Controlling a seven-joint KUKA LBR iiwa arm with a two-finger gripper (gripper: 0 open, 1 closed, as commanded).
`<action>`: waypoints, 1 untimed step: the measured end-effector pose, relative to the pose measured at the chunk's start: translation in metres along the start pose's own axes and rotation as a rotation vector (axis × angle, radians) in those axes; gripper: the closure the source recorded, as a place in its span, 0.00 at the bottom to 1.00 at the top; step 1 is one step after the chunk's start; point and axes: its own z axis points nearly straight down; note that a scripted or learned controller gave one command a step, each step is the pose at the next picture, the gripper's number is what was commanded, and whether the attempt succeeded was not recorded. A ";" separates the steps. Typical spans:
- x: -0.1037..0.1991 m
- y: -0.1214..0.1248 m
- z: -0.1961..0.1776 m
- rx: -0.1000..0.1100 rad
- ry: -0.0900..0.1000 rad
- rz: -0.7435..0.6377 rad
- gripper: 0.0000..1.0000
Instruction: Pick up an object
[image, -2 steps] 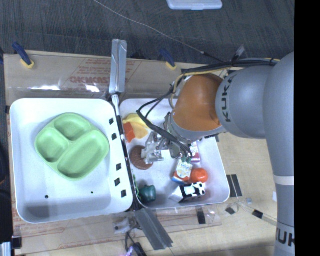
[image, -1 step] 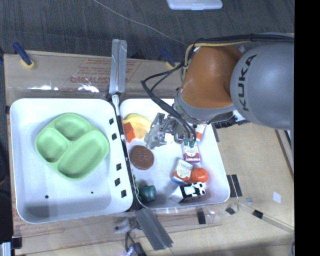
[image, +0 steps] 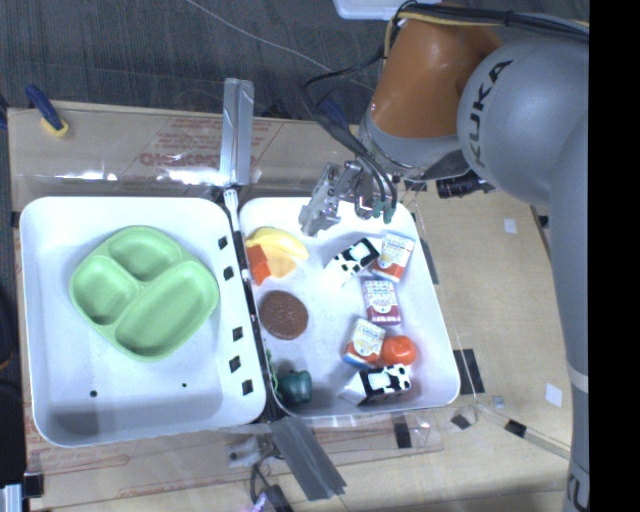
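Observation:
My gripper hangs over the far edge of the right bin, just right of the divider between the bins. Nothing shows in its grasp. Right below it lie a yellow banana-shaped piece and an orange block. A brown disc lies nearer the front. To the gripper's right are a black-and-white cow-patterned piece and a red-and-white carton. Two similar cartons, an orange-red ball, a second cow-patterned piece and a dark green item fill the front.
The left bin holds a green divided plate. A metal bar stands up behind the divider. The arm's orange band and grey body loom over the right bin's far right corner.

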 end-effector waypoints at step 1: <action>-0.009 0.041 -0.021 -0.001 0.001 -0.027 1.00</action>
